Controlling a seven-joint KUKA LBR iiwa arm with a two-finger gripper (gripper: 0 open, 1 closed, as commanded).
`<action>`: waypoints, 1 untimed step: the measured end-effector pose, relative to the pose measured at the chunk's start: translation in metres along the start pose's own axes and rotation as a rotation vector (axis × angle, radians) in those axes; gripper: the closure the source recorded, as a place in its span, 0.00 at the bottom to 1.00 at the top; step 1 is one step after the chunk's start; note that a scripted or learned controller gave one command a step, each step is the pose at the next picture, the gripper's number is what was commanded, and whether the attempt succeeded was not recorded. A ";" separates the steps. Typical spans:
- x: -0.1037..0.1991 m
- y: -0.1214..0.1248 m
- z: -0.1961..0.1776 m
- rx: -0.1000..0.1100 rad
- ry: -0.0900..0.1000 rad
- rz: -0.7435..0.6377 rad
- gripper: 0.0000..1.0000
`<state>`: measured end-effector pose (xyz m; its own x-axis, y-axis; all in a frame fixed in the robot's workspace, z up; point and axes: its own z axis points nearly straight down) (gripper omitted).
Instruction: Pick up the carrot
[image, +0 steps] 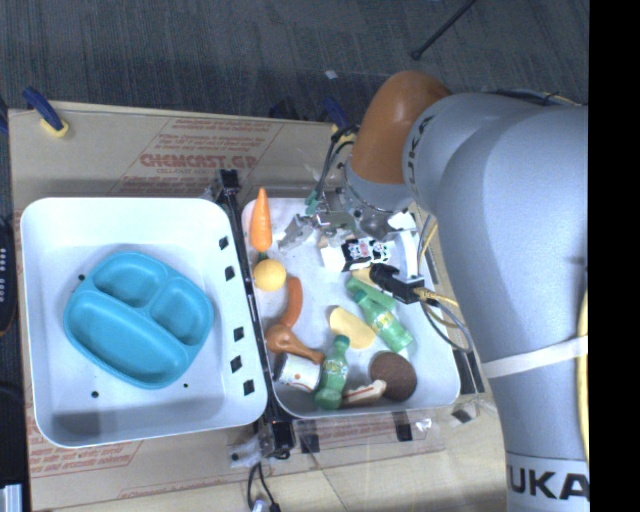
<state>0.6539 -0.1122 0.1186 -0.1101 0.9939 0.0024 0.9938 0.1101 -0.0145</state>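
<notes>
Carrot (260, 220) in right bin (440, 395), cardboard bench (180, 150)

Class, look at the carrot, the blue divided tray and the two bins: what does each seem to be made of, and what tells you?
Carrot: probably moulded plastic, a toy; its orange is uniform and smooth with a slight sheen.
Blue divided tray: likely plastic; one flat colour, rounded moulded compartments, soft matte look.
Bins: seemingly thin white plastic; glossy rounded rims and walls. The picture cannot confirm any of this.
</notes>
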 end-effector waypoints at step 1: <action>0.013 0.004 0.022 -0.004 -0.005 0.240 0.00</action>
<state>0.6557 -0.0987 0.0971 0.1297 0.9915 -0.0052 0.9915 -0.1297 -0.0106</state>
